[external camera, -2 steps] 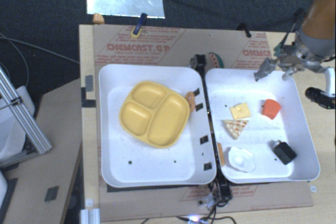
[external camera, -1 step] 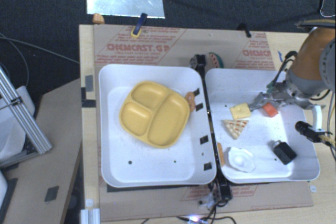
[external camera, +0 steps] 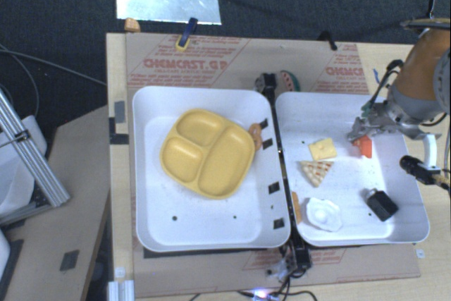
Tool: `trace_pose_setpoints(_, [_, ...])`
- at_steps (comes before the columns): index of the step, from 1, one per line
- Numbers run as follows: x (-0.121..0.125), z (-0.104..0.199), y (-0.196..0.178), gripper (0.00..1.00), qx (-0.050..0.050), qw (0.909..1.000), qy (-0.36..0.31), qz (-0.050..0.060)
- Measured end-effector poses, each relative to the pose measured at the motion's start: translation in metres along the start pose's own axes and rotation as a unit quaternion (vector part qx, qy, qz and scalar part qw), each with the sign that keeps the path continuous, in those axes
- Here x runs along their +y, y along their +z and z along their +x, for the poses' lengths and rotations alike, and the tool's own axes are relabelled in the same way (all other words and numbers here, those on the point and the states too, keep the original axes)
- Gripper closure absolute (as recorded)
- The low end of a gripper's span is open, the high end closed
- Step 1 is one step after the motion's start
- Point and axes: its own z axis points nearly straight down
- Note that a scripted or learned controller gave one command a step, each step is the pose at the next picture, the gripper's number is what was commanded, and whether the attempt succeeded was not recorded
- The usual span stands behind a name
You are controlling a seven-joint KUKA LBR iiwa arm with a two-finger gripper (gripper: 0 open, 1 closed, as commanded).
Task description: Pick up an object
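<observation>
In the right bin (external camera: 345,113), my gripper (external camera: 361,132) hangs low near the far right part, at the end of the grey arm with its orange band (external camera: 427,65). A small orange-red piece (external camera: 364,146) lies right under it, touching or nearly touching, partly hidden by the gripper. To the left lie a yellow cheese square (external camera: 323,149) and a triangular toast slice (external camera: 316,171). Nearer the front sit a white fried-egg piece (external camera: 323,213) and a black block (external camera: 382,204).
The left bin (external camera: 151,222) holds a yellow divided plate (external camera: 208,152), with a small brown piece (external camera: 255,134) at its right edge. A thin orange stick (external camera: 296,206) lies along the right bin's left wall. A black and white fitting (external camera: 421,167) juts in at the right rim.
</observation>
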Motion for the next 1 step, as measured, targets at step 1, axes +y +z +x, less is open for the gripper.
trace_pose_setpoints(1, [-0.019,0.1146,-0.0884,1.0,0.004,1.0,-0.006,0.0])
